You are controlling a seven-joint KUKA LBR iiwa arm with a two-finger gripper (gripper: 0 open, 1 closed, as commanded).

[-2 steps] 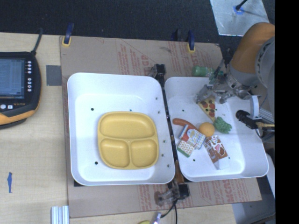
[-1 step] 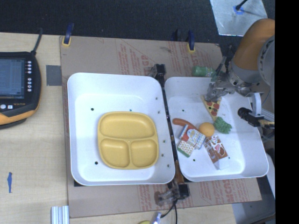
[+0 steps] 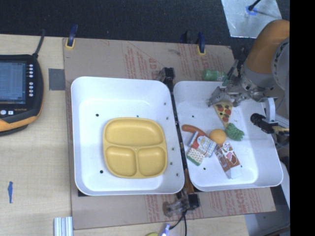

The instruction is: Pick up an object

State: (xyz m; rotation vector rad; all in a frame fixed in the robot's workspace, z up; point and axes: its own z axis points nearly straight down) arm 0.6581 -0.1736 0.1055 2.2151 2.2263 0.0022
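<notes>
My gripper [image 3: 224, 98] hangs spread, holding nothing, over the pizza slice [image 3: 224, 112] (right bin's [image 3: 266, 178] far edge); picking remains

The right-hand white plastic bin [image 3: 194, 173] is crowded at frame centre-right: a red sausage [image 3: 192, 130], an orange ball [image 3: 217, 135], a green leafy toy [image 3: 235, 131], a pizza slice [image 3: 224, 111] and two printed packets [image 3: 201, 149] lie close together. Bare floor lies along its lower and left margins. In the left-hand white bin [image 3: 88, 97], a yellow divided tray [image 3: 134, 147] occupies the centre; bare floor surrounds it.
</notes>
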